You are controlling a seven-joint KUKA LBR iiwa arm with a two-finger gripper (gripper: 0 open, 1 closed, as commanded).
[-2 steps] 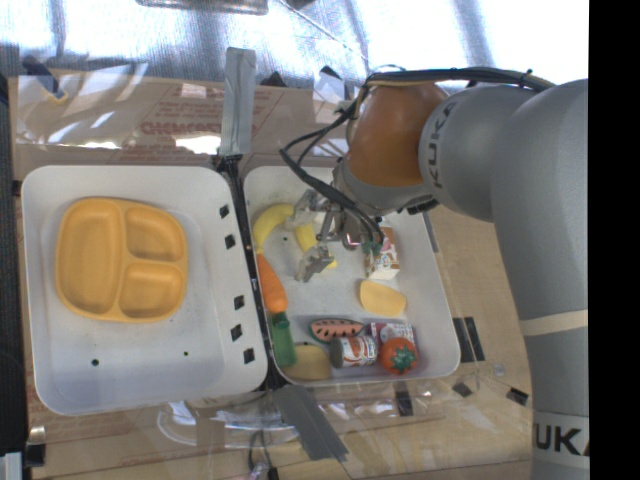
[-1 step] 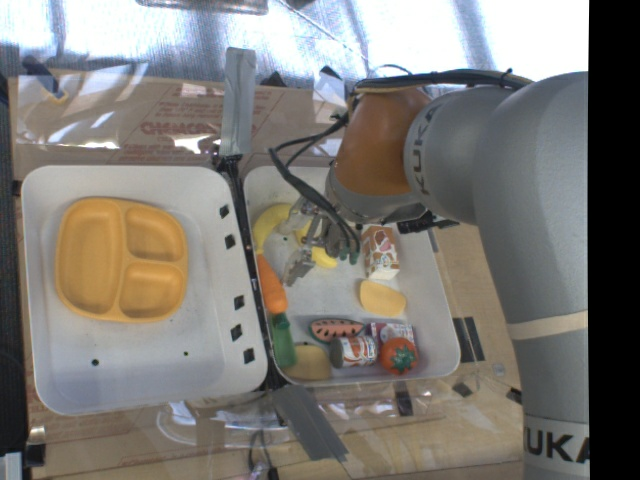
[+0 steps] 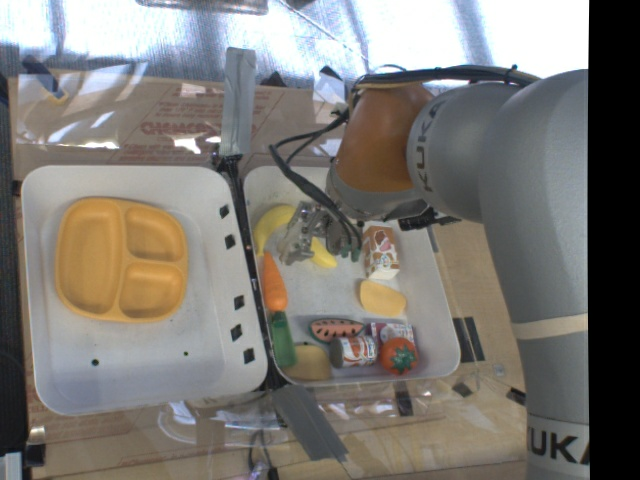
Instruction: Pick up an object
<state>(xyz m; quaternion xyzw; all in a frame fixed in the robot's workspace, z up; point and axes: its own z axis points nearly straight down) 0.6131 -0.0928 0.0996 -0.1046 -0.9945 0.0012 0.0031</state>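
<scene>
Gripper [image 3: 305,233]: metallic, low in right bin, at yellow banana [image 3: 272,225]; finger state cannot be told. Left bin [image 3: 40,268]: shallow white, rounded corners, bearing yellow three-compartment plate [image 3: 122,259], matte plastic. Right bin [image 3: 440,328]: banana curved, smooth; orange carrot [image 3: 273,283] tapered, along left wall; green piece [image 3: 283,339] below it; watermelon slice [image 3: 337,328]; printed carton [image 3: 381,251]; pale yellow cheese wedge [image 3: 382,297]; red tomato [image 3: 398,355] at near wall.

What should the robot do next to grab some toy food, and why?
Probably lower a little onto the banana. The gripper hangs right over it in the right bin, with nothing visibly held yet, and the banana is the closest thing.
</scene>
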